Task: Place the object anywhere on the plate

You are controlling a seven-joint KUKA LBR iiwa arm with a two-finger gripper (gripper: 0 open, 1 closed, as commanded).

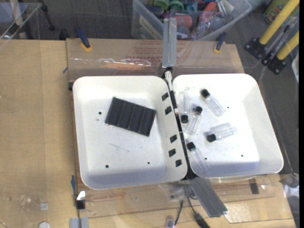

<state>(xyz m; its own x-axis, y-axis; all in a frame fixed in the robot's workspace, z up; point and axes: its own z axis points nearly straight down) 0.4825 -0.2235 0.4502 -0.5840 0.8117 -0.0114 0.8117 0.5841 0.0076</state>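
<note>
A dark ribbed rectangular plate (pixel 130 116) lies flat in the left white bin (pixel 95 167), a little above its middle and slightly tilted. Several clear vials with black caps lie in the right white bin (pixel 266 146): one near the top (pixel 211 101), one lower to the right (pixel 221 132), others (pixel 191 118) close to the divider between the bins, and one (pixel 194 155) near the bottom left corner.
A clear tub of colourful toys (pixel 190 6) stands behind the bins. Yellow and black equipment (pixel 278 27) sits at the back right. A metal bar (pixel 169 42) runs up from the divider. Wooden bench surface surrounds both bins.
</note>
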